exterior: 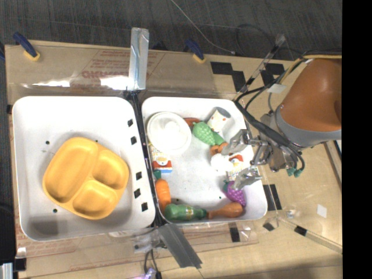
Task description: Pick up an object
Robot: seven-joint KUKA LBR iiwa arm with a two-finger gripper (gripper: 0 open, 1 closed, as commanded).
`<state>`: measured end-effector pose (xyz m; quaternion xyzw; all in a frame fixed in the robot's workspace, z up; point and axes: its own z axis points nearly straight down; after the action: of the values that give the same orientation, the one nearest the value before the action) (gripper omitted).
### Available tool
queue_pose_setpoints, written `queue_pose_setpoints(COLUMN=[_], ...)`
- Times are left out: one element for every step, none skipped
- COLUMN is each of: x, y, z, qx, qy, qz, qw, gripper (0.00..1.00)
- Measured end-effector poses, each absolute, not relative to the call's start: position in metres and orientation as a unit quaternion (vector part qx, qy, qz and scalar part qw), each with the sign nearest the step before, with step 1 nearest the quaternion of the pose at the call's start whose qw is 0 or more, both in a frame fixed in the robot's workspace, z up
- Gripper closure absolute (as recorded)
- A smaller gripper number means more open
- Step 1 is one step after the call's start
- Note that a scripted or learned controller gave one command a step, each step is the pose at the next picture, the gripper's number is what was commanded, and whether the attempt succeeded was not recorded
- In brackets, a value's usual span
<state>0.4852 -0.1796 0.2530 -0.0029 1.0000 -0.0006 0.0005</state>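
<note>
From overhead, the gripper (pixel 243 158) hangs low in the right bin (pixel 192 182), jaws spread wide with nothing between them. Just below sit purple toy grapes (pixel 235 193), likely its target; a yellow divided plate (pixel 86 176) fills the left bin (pixel 29 121).

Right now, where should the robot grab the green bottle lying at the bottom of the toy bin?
Probably across the middle of the green bottle, coming straight down. It lies flat along the right bin's near wall, so fingers should straddle its narrow width, avoiding the carrot at its left end.
</note>
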Motion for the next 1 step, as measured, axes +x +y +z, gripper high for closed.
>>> queue_pose_setpoints(x=[0.5302], y=[-0.2], z=[0.1484], qx=[0.01], qy=[1.0], qz=[0.0017], qw=[-0.005], gripper=[0.0])
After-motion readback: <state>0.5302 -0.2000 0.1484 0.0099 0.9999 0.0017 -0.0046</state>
